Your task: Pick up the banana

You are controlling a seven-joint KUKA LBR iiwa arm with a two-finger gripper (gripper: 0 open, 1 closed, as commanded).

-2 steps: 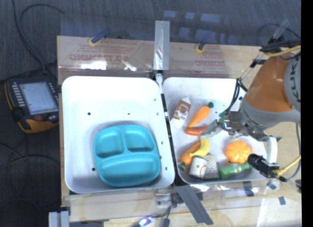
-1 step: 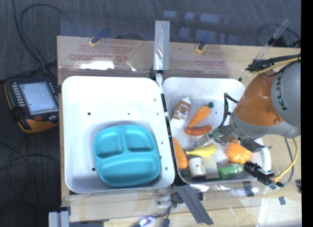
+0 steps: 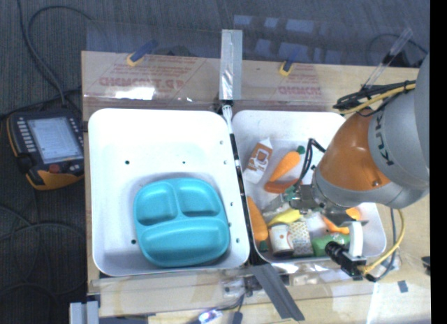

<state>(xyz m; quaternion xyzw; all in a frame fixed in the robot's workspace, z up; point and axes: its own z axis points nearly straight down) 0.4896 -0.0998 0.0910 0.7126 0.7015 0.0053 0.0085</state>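
The grey arm with its orange band reaches in from three o'clock and hangs over the right-hand shallow white bin, covering much of that bin's three-o'clock half. Its two-finger gripper is low among the clutter near the bin's middle, but whether it is open or closed cannot be made out. The yellow banana shows as a short curved strip just at seven o'clock of the gripper, packed close among other toys: an orange carrot-shaped piece at eleven o'clock of the gripper, a small white carton with a brown printed label towards ten o'clock, a long orange piece lying against the bin's nine-o'clock wall, and a white and grey packet with a green piece along the six-o'clock edge. There is little open floor around the banana; the clearest room in this bin lies along its twelve-o'clock side. The left-hand white bin holds a turquoise plastic divided tray towards its six-o'clock side, with bare floor around the rest. Red lettering on the clear sheets beyond the bins is upside down and unreadable. A black and orange teach pendant lies on the carpet at nine o'clock.
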